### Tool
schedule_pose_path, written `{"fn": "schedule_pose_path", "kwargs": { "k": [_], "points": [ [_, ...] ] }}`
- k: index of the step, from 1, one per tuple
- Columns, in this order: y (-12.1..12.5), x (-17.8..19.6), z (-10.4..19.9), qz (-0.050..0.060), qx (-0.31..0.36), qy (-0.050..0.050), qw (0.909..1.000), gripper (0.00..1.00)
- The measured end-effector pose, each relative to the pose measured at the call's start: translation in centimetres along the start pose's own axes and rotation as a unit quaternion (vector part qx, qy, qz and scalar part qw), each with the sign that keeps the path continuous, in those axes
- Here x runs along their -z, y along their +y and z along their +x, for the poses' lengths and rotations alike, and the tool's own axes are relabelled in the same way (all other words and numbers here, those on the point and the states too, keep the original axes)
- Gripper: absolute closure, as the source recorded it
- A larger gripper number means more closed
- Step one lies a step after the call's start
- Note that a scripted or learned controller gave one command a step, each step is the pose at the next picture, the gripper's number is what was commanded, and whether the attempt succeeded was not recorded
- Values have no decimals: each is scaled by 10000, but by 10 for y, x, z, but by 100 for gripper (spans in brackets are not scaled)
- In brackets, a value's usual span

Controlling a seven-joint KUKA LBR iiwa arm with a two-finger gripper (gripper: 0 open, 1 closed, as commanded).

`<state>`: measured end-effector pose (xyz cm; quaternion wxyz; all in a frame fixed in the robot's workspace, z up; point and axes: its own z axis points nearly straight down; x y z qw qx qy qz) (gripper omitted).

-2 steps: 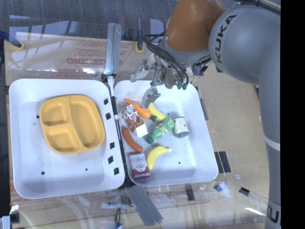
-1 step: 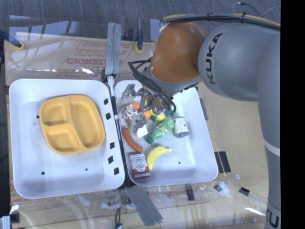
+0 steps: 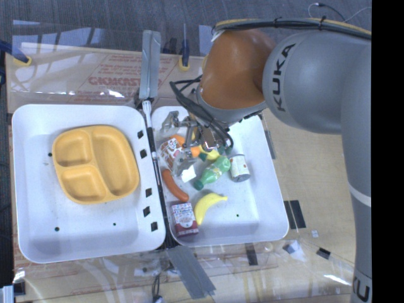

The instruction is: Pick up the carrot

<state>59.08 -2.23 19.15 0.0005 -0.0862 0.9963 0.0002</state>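
A: Where's the carrot (image 3: 175, 185)?

B: Right bin (image 3: 265, 223), near its left wall, about mid-height. Orange stick, lying flat. Its long axis runs diagonal, upper-left to lower-right in the camera view. Lower end stops just above the red packet (image 3: 183, 219), beside the banana (image 3: 209, 204).

A: And the gripper (image 3: 189, 160)?

B: Low over the clutter, just above and to the right of the carrot's upper end. Can't tell if it's spread or pinched, the wrist and cables hide too much. Nothing is visibly held.

A: How do you want the grab done?

B: You're close but not on it, I think. Bring it down-left so it's centred over the carrot's middle. Turn the wrist so it closes across the thin width, not along the length. Watch the neighbours: green bottle (image 3: 211, 172) and small can (image 3: 239, 168) are on the right, a snack pack (image 3: 170, 149) just above. The wall on the left leaves little room, so come straight down.

A: The other bin?

B: 1 yellow plate (image 3: 95, 163) w/ 3 sections in the left bin (image 3: 31, 226). Well apart, ignore it.
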Motion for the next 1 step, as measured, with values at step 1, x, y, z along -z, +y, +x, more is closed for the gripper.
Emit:
{"fn": "schedule_pose_path", "kwargs": {
  "k": [1],
  "points": [
    [-71, 69, -9, 13, 630, -28, 9980, 0]
  ]
}}
